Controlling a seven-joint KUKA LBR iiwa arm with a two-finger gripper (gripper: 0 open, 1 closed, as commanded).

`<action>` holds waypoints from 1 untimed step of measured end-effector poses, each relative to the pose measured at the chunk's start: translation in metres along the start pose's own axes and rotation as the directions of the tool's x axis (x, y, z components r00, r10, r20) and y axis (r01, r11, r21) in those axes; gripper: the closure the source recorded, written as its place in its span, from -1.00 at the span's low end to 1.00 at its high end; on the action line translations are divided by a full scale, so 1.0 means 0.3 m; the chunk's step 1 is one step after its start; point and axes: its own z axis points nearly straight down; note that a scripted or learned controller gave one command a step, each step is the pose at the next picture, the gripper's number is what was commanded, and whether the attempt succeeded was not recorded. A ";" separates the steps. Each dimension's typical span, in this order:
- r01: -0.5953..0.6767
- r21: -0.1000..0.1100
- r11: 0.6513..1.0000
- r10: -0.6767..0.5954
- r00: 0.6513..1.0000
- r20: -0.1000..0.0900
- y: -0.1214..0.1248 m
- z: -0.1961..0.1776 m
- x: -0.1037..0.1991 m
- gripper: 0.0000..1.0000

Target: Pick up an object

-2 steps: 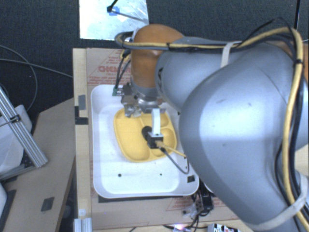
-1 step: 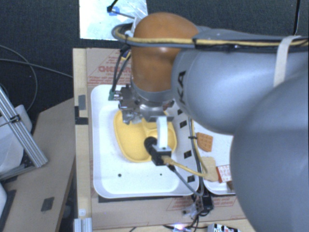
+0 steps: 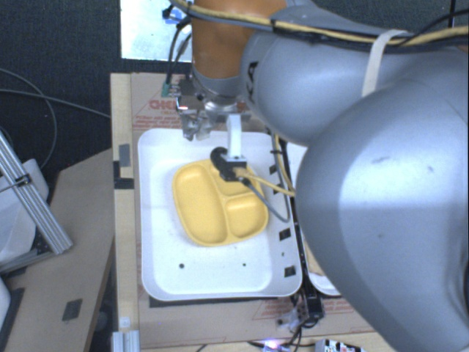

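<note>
A white bin (image 3: 157, 218) sits on a sheet of brown cardboard (image 3: 146, 97), which lies on a pale tan bench (image 3: 80, 196). Beyond the bin's far side the floor (image 3: 58, 35) is dark and rough, with thin black cables running across it and a pale, shiny panel (image 3: 146, 20) lying flat. To the bin's left a silver metal rail (image 3: 29, 196) slants across the bench edge. Small black clips (image 3: 285, 234) sit along the bin's right rim, and two dark dots mark its floor near the front. A sliver of a second bin (image 3: 322, 283) shows at the first bin's right front corner, under the grey arm (image 3: 366, 160).

Red print (image 3: 157, 105) runs along the cardboard just behind the bin's far rim; it is too blurred to read.

A yellow divided plate (image 3: 212, 207) lies flat in the middle of the bin. The gripper (image 3: 193, 129) hangs over the bin's far rim, near the plate's far end but apart from it. Whether it is open or closed cannot be told.
</note>
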 end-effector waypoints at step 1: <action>-0.007 0.013 1.000 0.007 1.000 0.004 0.080 0.245 -0.198 1.00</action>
